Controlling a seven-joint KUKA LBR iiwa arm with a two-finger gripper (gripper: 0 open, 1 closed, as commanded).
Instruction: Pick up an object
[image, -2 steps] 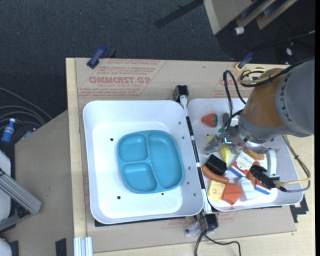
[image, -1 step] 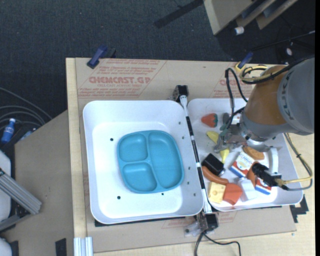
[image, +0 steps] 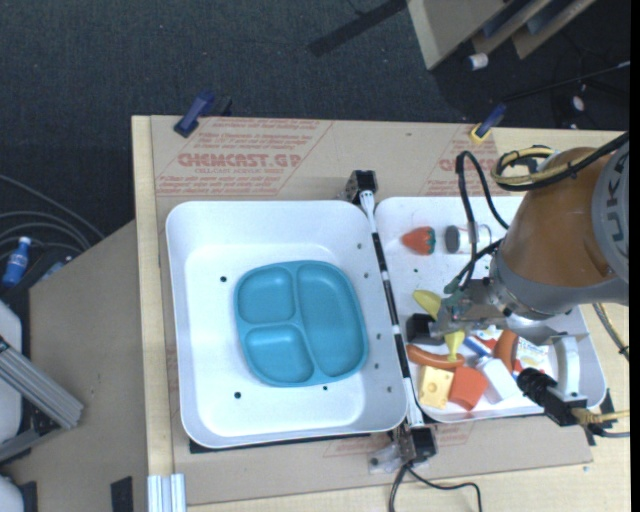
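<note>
One arm over the right bin (image: 592, 372). Claw (image: 458, 318) low among the toy pile; whether its fingers are apart or together, cannot tell. Yellow piece (image: 430, 300) lies just left of it, long axis slanting down-right toward the claw.

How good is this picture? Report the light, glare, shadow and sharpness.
Camera view: even overhead light with soft shadows; the left bin is near washed out, its rim bleeding into glare; the blue divided plate reads clearly; the arm is soft-edged and hides part of the right bin; the small items beneath the claw merge into a blurry clutter, while the strawberry stays distinct.
</note>
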